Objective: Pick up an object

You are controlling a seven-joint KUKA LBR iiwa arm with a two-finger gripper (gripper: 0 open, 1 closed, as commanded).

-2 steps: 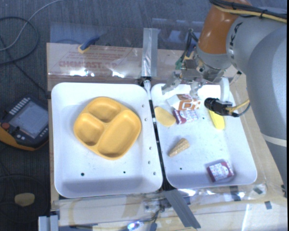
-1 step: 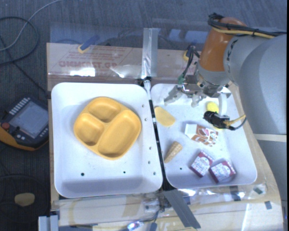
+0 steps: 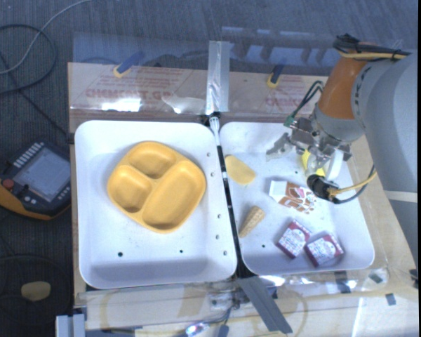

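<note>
Gripper point(image 3: 316, 154) above cluttered right bin point(image 3: 365, 255)

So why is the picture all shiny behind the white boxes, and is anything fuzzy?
In the camera view, the clear wall behind the left bin throws back bright glare, washing out the red lettering; the yellow plate looks sharp with soft shadows in its hollows; the claw over the right bin is somewhat blurry and hard to make out.

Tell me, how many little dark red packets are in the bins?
2. Both lie in the right bin, near its front corner: one packet on the left, the other packet touching it on the right. The arm may hide more farther back.
</note>
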